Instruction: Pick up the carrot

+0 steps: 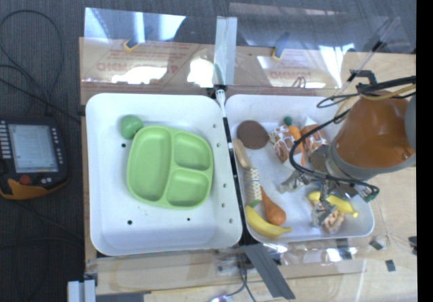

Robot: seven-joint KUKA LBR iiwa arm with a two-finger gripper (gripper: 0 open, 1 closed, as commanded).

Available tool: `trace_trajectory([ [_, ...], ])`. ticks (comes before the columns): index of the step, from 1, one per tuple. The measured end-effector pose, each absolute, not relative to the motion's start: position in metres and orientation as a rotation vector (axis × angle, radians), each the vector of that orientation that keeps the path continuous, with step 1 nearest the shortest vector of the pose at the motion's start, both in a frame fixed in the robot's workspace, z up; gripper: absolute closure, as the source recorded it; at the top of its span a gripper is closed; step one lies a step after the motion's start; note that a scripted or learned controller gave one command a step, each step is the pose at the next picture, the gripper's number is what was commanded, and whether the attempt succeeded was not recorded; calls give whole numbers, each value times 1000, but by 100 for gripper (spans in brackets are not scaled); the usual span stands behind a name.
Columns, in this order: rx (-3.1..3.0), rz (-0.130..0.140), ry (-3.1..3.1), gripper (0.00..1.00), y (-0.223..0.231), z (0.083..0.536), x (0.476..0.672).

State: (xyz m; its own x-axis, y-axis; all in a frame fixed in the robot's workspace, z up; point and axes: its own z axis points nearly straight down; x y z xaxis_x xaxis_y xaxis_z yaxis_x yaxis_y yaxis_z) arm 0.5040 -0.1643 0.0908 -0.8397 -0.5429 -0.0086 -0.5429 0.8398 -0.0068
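The carrot [272, 208] is a small orange tapered piece lying near the front of the right bin [365, 227], just above a yellow banana [265, 225]. My gripper [324, 189] hangs below the arm's orange band [373, 134], low over the right half of that bin. It is to the right of the carrot and apart from it. The wrist and cables hide its tip, and nothing shows in its grasp.
A brown disc [252, 134], a striped pastry [282, 142], a ridged stick [254, 185] and small yellow toys [338, 204] crowd the right bin. The left bin [108, 219] holds a green divided plate [170, 166] and a green ball [131, 125]. A pendant [28, 156] lies far left.
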Motion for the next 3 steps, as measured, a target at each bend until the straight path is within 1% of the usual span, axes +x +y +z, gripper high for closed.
trace_trajectory([
  [1,-791,-3,3022,0,-76,191,608],
  [2,-574,-5,3082,0,-131,231,536],
  [3,-615,-7,3066,0,-132,91,538],
])
